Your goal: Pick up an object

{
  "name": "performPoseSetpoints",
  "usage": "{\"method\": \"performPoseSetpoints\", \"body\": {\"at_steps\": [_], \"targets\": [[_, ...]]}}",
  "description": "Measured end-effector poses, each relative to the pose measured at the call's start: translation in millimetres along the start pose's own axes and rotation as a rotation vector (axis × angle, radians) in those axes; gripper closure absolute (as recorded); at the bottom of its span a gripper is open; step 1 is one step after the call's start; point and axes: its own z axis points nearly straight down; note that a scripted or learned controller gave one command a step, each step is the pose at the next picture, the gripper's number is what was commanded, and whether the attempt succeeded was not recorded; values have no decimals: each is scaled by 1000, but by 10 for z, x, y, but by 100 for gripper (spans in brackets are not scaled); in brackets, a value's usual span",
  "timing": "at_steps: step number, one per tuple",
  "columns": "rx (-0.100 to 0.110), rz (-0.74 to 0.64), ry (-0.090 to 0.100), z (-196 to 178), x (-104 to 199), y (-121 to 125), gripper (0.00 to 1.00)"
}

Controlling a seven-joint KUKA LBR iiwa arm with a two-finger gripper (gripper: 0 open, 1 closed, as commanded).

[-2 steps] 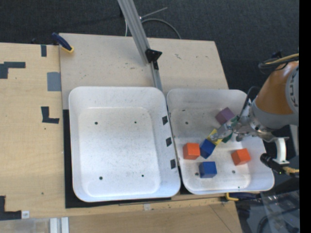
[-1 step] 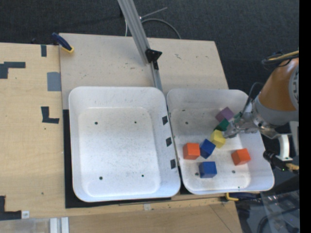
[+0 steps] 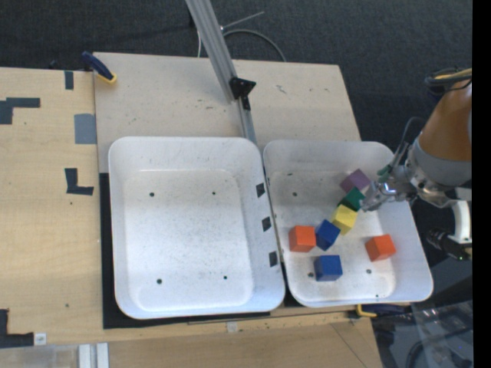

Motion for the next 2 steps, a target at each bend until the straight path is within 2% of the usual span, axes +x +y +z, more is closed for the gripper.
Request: {"method": "performPoseSetpoints", "body": {"at_steps": [1,2], "targets": [[-2,-1,0,-538,62,103,100],[3,0,1,-643,69,109,100]]}}
